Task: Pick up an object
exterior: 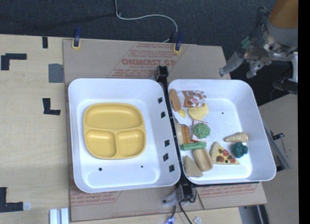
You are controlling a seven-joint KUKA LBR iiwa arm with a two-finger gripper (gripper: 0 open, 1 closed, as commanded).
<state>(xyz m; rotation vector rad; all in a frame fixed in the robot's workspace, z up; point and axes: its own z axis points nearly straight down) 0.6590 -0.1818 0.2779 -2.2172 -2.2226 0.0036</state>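
Note:
The right bin (252, 121) holds several toy foods along its left and lower part: a hot dog (175, 100), a red-and-white pastry (194, 97), a green broccoli (201, 130), a pizza slice (224, 156), a teal piece (239, 149), a cream cone (236, 137) and a bread roll (202, 159). My gripper (240, 68) hangs above the bench just beyond the right bin's far rim, near its right corner. Its fingers are spread open with nothing between them. It stands well apart from all the foods.
The left bin (77, 121) holds a yellow divided plate (115, 130). Both bins rest on a cardboard sheet (140, 58) held by two clamps at its far edge. A white cable (145, 17) lies on the dark floor behind.

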